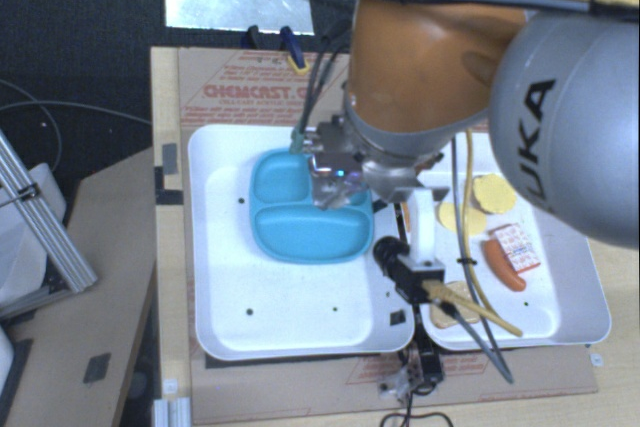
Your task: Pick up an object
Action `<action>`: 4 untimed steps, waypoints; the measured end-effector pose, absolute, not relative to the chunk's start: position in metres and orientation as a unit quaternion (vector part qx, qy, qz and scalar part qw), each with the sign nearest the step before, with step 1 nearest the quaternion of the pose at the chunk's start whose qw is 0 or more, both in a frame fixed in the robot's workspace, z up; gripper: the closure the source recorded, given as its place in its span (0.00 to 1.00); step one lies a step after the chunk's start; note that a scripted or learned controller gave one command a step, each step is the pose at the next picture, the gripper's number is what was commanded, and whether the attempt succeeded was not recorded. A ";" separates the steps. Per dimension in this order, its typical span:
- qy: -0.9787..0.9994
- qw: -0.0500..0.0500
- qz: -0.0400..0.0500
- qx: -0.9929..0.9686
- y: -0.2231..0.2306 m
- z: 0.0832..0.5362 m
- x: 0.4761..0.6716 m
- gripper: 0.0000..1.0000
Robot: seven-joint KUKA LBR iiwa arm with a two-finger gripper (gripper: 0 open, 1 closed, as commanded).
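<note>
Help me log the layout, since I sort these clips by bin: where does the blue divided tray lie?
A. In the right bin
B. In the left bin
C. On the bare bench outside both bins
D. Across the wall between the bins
B: the blue divided tray lies flat on the floor of the left bin, while the hot dog and yellow pieces lie in the right bin.

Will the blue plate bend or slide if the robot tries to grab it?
The blue plate looks like moulded plastic with raised dividers, so it probably stays stiff. It looks thin and shallow, so likely light. Lying flat on the smooth white bin, it may slide when nudged, and its low rim gives little to pinch.
</note>
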State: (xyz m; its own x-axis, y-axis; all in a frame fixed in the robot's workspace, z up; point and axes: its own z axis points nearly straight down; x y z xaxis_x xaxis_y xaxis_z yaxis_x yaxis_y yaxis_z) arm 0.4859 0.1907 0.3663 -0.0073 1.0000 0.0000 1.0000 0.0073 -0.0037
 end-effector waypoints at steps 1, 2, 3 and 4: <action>-0.709 -0.001 -0.002 -0.705 0.188 0.381 0.487 1.00; -0.706 -0.003 -0.004 -0.709 0.132 0.444 0.502 1.00; -0.707 0.002 0.004 -0.708 0.118 0.320 0.493 1.00; -0.706 -0.002 -0.002 -0.708 0.073 0.363 0.487 1.00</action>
State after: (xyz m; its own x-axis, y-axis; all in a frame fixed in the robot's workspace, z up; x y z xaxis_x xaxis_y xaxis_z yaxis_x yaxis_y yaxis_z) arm 0.4873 0.0728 0.3630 0.0019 1.0000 0.0005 1.0000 -0.0019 0.0058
